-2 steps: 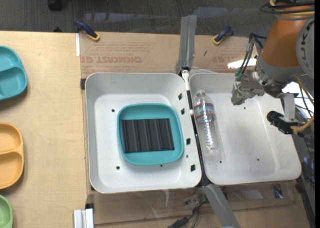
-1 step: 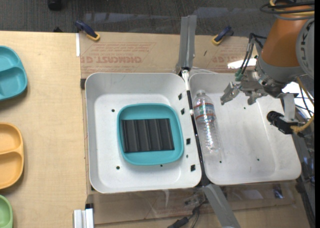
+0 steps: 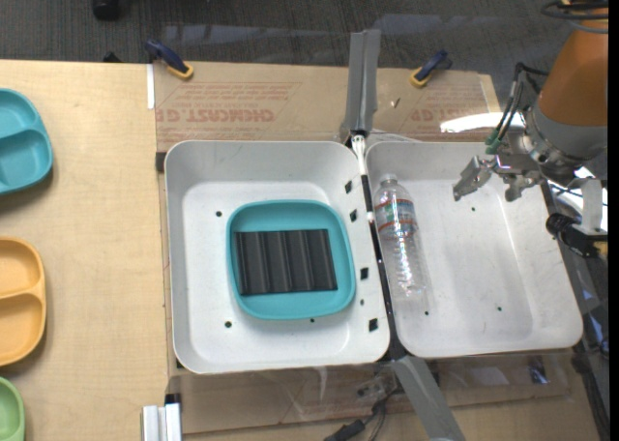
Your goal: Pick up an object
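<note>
Arm (image 3: 577,81): orange band above a grey wrist section. Green and black cables run alongside. Gripper (image 3: 491,178): grey metal fingers.

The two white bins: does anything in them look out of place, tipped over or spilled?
Nothing looks spilled or broken. The clear plastic bottle lies on its side along the left wall of the right bin, cap pointing to the far end. The teal tray sits flat in the middle of the left bin.

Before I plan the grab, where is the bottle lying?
The bottle lies on its side in the right bin, along its left wall next to the divider, with the gripper up to its right.
</note>
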Robot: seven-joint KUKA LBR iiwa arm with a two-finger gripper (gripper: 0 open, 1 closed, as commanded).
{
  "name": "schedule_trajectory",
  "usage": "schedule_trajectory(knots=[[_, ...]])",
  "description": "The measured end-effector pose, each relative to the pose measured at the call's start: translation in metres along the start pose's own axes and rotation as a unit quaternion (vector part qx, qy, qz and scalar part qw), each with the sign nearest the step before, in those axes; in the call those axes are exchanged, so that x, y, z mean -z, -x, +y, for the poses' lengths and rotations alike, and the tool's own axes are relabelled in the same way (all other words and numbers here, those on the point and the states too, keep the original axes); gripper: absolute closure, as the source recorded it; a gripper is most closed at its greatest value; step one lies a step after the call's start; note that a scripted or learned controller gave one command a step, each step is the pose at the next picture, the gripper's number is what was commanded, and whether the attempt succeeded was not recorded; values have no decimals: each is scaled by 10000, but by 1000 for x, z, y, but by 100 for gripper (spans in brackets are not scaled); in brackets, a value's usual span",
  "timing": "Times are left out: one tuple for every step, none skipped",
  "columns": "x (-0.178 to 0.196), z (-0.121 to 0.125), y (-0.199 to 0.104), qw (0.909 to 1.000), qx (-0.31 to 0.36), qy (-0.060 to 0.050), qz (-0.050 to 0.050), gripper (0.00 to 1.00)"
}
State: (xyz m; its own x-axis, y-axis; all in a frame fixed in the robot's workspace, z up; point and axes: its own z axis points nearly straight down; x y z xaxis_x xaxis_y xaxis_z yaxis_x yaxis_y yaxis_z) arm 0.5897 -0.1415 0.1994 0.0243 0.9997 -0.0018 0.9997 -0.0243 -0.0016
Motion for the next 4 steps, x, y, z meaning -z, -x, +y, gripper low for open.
schedule_trajectory(knots=[[8, 36, -6, 9914, 1311, 9, 0, 0], [22, 4, -56, 9997, 255, -4, 6, 0], [-21, -21, -32, 9998, -221, -9, 3, 0], [-10, -8, 27, 9920, -1265, -3, -1, 0]])
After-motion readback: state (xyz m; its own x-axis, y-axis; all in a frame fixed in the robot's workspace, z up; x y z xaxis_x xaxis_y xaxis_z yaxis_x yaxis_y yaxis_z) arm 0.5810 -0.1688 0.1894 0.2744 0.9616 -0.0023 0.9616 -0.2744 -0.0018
